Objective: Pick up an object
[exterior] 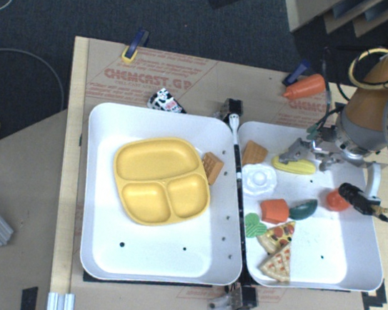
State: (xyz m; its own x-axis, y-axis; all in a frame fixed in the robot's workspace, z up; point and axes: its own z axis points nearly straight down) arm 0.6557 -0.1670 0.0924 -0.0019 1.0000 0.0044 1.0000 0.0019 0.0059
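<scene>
Yellow banana (295,166) (curved) under hand (302,154).

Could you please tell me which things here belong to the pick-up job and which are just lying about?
Job in hand:
gripper
yellow banana-like toy
right bin

Lying about:
yellow divided plate
left bin
pizza slice
white round lid
red toy
</scene>
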